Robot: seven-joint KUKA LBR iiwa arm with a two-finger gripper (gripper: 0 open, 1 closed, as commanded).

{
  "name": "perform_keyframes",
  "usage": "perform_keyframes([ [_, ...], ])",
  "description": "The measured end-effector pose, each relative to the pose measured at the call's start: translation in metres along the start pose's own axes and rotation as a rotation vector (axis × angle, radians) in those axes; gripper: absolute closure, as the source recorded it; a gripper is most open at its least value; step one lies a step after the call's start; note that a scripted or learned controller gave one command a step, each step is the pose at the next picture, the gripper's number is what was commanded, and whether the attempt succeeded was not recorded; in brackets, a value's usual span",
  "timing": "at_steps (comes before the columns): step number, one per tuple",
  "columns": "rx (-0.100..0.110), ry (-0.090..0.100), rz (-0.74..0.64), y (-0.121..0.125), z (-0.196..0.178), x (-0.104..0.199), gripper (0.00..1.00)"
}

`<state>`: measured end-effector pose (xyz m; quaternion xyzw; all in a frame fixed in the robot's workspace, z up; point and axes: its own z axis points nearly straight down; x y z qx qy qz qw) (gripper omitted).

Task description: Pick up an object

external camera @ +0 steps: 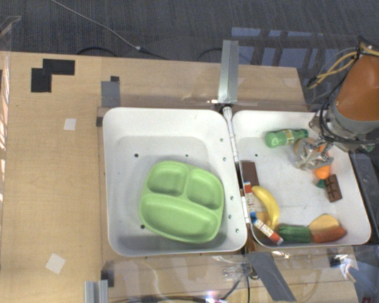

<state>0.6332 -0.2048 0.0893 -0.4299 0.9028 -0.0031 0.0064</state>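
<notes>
My gripper (310, 156) hangs low in the right bin (296, 122), below the orange-banded wrist at the right edge. It sits just right of a green bottle (285, 137) lying on its side. A small orange piece (322, 172) lies directly under and in front of the gripper, with a brown chocolate bar (332, 187) beside it. Along the bin's front lie a yellow banana (267, 205), a green cucumber (294, 233), a bread-like piece (327, 228) and a red-and-blue marker (265, 228). Nothing is visibly held.
The left bin (123, 137) holds a green divided plate (182, 201). A dark brown bar (246, 175) lies along the divider between the bins. The arm's bulk and cables crowd the right bin's far right corner.
</notes>
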Motion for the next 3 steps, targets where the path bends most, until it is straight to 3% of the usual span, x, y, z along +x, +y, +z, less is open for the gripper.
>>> perform_keyframes([
  [1,0.006,-0.005,0.258,0.035,-0.161,-0.057,1.0],
  [2,-0.01,0.004,-0.07,0.008,-0.056,-0.029,1.0],
  [3,-0.008,0.004,-0.342,0.046,-0.007,0.018,1.0],
])
